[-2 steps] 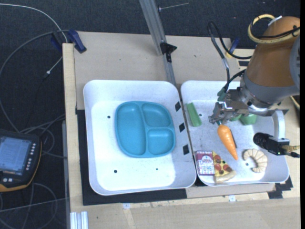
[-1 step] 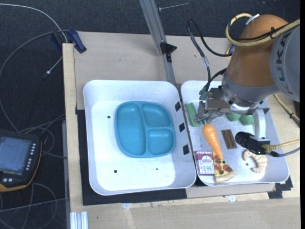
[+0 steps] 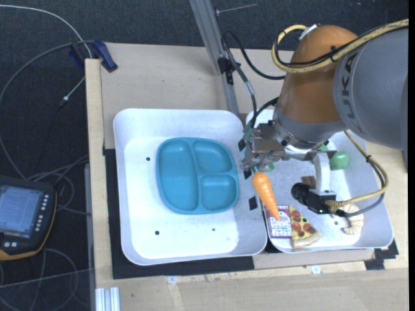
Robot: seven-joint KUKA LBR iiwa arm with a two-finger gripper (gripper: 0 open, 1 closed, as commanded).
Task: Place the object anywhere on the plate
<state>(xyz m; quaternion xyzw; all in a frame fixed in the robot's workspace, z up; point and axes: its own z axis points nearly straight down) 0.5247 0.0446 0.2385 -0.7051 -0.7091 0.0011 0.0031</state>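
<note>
Claw: claw (image 3: pixel 258 164) is hovering over the carrot's top; grip state I cannot tell.
Object: orange plastic toy carrot (image 3: pixel 264 192) is lying at three o'clock of the blue divided plate (image 3: pixel 196 175).
Handling: probably light, stiff, slippery; taking its thick middle seems best.

A light brown wooden bench (image 3: pixel 168 76) stands on a dark carpet floor (image 3: pixel 39 83). Thin white cables (image 3: pixel 48 13) lie on the floor beside a small screen box (image 3: pixel 23 216).

One camera sits high above the wooden bench (image 3: pixel 162 70) and looks down at a slant. It is far enough to see both shallow white plastic bins (image 3: pixel 130 141), with the big grey and orange arm (image 3: pixel 337 76) coming in from 3 o'clock.
</note>
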